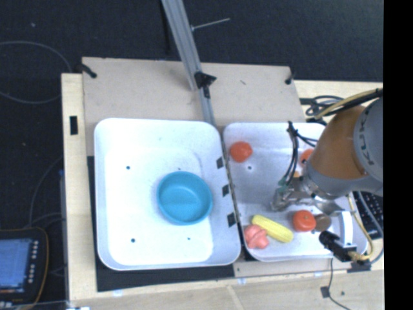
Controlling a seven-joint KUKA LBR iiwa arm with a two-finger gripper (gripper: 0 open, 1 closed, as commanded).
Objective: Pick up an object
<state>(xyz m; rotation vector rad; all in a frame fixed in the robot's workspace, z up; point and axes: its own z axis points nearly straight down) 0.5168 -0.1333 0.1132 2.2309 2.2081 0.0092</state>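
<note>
My gripper point(287, 201) is down in the right bin point(264, 150), near its middle right, under the grey arm with the orange band. A yellow corn-like piece point(272, 228) lies just below it, apart from it. An orange-red round object point(304, 221) sits to the gripper's lower right, close by. A pink object point(256, 237) rests at the bin's front left corner. An orange ball point(241, 151) lies at the back left of that bin. Another orange thing point(307, 154) peeks out beside the arm.
A blue bowl point(184, 197) sits in the middle of the left bin point(129, 147). A grey metal pole point(184, 41) slants down from the top to the gap between the bins. The arm covers the right bin's right side.
</note>
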